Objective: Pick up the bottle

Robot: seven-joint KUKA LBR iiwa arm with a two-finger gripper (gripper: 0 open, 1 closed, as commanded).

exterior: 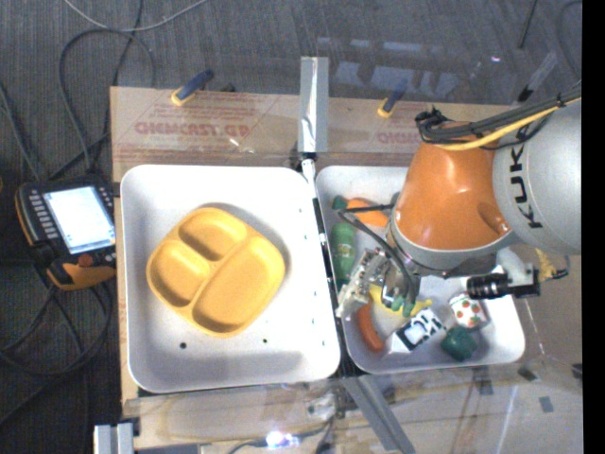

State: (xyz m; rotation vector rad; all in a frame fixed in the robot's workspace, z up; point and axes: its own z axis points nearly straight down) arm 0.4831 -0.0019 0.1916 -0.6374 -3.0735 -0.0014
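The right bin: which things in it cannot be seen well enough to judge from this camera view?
- Green bottle: lies along the right bin's left wall; its lower end is hidden behind the gripper.
- Gripper: too small and cluttered to tell how it stands.
- Orange item at the bin's top: mostly covered by the arm's orange band.
- Items under the wrist: hidden.

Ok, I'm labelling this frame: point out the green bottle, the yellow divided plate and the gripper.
green bottle [342, 241], camera view, its body
yellow divided plate [216, 270], camera view, centre ridge
gripper [364, 282], camera view, between its fingertips
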